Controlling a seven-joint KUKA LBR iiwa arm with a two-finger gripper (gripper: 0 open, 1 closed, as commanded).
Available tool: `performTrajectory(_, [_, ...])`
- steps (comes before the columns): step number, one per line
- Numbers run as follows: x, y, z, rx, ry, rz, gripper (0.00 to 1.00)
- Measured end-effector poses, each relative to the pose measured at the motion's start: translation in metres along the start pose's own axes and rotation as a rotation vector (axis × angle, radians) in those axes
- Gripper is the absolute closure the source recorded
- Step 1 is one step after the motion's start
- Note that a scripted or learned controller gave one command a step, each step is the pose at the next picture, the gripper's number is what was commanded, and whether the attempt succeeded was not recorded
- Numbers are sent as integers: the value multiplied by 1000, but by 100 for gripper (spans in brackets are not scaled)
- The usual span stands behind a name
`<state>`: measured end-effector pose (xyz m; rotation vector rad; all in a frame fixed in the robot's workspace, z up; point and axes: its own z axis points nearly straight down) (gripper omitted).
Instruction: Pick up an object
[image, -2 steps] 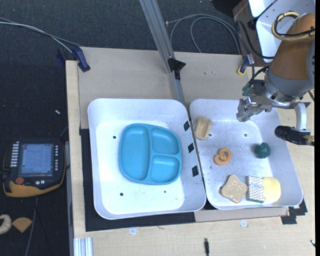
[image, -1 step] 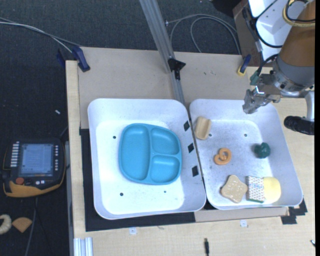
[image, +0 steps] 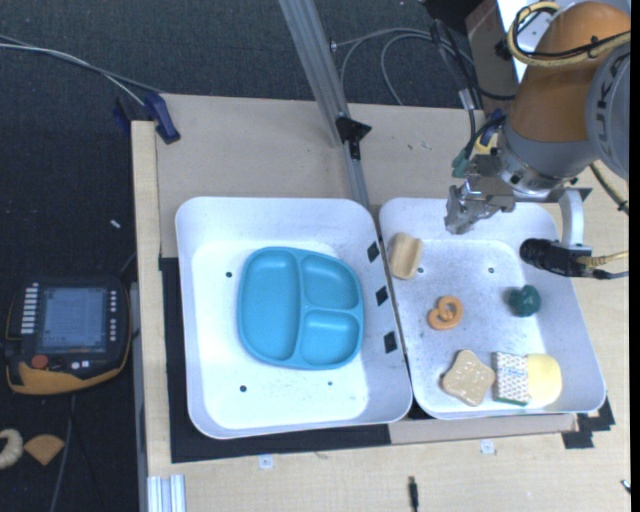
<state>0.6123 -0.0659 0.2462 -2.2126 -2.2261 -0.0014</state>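
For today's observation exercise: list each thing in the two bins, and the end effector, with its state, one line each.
Blue divided plate: flat, left bin.
Tan block: right bin, against its left wall.
Orange ring: flat.
Green object: apart from the others.
Cracker: flat.
Patterned sponge: touching yellow piece.
End effector: above right bin.

grey arm reaches in from the right, wrist angled downward.

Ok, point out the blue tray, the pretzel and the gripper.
Blue tray (image: 300, 306): camera view, centre divider.
Pretzel (image: 446, 313): camera view, its middle.
Gripper (image: 462, 218): camera view, at its fingertips.
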Motion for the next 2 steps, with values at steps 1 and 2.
performTrajectory(1, [55, 12, 4, -3, -1, -1, 100])
performTrajectory(2, [106, 12, -1, -3, 0, 0, 100])
